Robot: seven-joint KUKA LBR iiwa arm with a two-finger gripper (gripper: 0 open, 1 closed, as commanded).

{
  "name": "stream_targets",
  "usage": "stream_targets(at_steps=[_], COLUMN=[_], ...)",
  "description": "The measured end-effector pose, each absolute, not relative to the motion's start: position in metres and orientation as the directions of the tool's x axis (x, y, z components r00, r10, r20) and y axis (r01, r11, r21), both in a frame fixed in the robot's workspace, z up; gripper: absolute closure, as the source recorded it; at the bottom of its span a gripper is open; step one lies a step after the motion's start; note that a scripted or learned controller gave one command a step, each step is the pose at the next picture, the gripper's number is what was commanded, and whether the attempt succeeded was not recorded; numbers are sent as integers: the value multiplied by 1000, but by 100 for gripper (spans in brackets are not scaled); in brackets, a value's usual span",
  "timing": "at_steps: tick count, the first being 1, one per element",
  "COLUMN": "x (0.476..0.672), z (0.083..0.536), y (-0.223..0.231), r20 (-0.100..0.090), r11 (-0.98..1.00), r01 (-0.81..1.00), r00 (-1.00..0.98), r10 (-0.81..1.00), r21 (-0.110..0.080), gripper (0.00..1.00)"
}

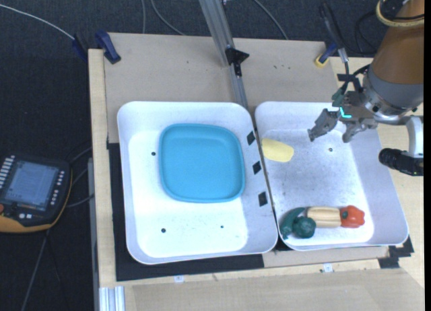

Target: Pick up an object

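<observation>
While nothing is held, the gripper [336,126] is seen spread wide, poised right of the yellow object [277,150]; approach step judged; descent onto it is needed

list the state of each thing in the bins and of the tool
tool: open, nothing between its fingers, over the right bin's far part
yellow piece: lying flat in the right bin, near its left wall
green, tan and red toys: lying in a row along the right bin's near wall
blue plate: flat, right side up, in the left bin
</observation>
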State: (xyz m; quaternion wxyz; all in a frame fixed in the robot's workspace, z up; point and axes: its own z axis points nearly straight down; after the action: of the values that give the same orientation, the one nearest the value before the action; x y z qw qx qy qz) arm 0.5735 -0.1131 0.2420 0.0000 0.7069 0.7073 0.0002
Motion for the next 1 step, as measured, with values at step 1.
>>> stream_targets(at_steps=[1], x=[574], z=[242], y=[-113], r20=[0], r11=[1], r01=[1000], r00=[-1], r10=[1000], r21=[0], gripper=[0])
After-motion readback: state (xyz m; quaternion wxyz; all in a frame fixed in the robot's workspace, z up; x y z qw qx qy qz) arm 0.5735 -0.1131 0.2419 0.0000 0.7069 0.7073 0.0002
